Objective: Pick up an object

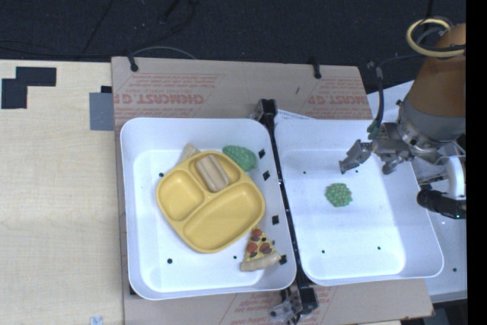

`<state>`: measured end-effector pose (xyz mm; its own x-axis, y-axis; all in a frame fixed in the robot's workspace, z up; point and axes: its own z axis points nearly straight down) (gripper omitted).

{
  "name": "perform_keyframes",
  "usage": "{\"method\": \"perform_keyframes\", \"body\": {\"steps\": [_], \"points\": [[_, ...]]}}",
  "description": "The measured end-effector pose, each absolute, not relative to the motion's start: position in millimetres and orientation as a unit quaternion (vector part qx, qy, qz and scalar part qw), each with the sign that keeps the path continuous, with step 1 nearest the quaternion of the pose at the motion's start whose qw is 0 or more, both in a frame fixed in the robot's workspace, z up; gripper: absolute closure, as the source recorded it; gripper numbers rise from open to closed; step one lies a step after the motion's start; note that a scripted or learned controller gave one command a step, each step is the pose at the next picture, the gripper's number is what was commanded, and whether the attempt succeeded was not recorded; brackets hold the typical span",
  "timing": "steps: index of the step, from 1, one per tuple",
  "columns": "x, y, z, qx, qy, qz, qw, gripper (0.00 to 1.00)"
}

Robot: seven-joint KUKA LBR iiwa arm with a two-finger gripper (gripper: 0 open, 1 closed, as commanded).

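A small green bumpy piece, like broccoli [338,195], lies alone near the middle of the right bin [380,259]. My gripper [371,162] hangs over that bin's upper right part, above and to the right of the green piece and apart from it. Its fingers [353,160] are spread open with nothing between them. The arm's grey wrist and orange band come in from the right edge.
The left bin [144,240] holds a yellow divided plate [228,221] with a tan hot-dog bun [213,172] in one section. A green leafy piece [241,157] lies by the plate's top edge, and a pizza slice [259,251] lies below it. A black divider [275,179] runs between the bins.
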<state>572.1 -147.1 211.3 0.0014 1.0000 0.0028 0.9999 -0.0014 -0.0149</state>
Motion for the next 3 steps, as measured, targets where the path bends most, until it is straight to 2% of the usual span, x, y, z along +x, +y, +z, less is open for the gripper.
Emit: {"method": "perform_keyframes", "body": {"steps": [1,3], "points": [[574.7,-147,217,-0.707,-0.707,0.0009,0.002,0.00],[573.6,-140,89,-0.707,-0.707,0.0020,0.004,0.00]]}}
